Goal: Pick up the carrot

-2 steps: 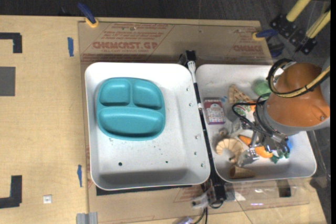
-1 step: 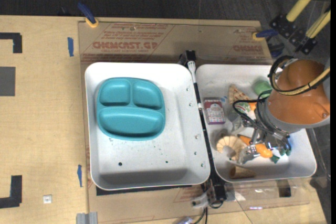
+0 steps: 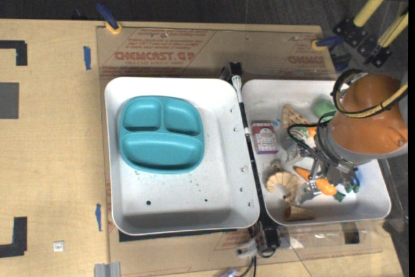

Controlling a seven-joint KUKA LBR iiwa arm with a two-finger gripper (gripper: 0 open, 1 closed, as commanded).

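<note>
The carrot, orange with a green tip, lies near the front of the right bin among other toy food. My gripper hangs low over that pile, just above and to the left of the carrot. The arm's orange band and grey wrist hide the items behind it. Whether the gripper touches the carrot is hidden by the wrist and the clutter.
The left bin holds a teal divided plate. In the right bin there are a small pink-labelled box, a shrimp-like piece, a green item and other small pieces. A black divider runs between the bins.
</note>
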